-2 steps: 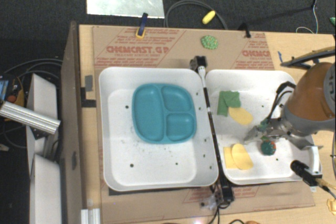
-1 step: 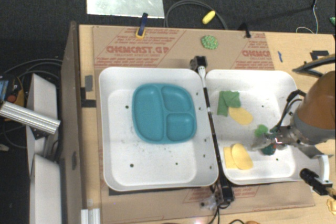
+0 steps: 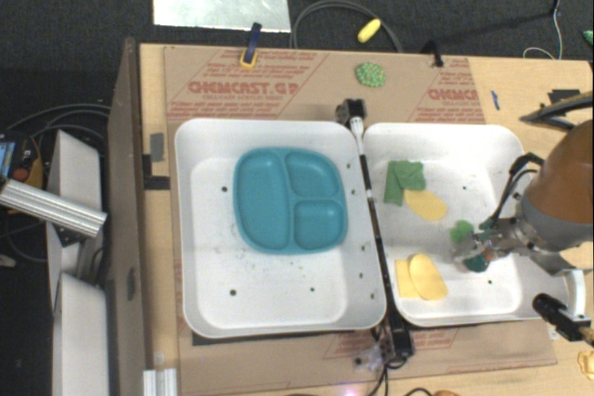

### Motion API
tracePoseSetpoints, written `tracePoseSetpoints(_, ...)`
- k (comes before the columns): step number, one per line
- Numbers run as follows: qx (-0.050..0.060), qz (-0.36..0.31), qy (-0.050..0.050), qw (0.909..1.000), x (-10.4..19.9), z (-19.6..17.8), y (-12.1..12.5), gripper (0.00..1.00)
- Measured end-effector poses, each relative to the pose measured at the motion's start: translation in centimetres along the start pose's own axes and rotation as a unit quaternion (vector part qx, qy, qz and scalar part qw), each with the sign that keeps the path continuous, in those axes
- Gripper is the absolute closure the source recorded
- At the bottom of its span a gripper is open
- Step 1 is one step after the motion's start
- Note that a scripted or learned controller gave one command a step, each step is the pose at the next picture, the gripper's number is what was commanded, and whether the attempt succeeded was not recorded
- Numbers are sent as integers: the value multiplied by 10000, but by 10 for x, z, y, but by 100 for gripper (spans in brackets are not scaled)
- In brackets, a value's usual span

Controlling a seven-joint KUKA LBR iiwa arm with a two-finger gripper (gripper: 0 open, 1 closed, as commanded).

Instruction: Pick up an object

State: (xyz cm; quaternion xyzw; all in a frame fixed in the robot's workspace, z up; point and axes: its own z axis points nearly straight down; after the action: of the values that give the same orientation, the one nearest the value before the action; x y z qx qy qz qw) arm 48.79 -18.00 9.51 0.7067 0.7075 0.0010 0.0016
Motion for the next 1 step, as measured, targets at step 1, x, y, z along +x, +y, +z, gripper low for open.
tracePoseSetpoints(1,-42,-37,-8,10000,26,8,85,100)
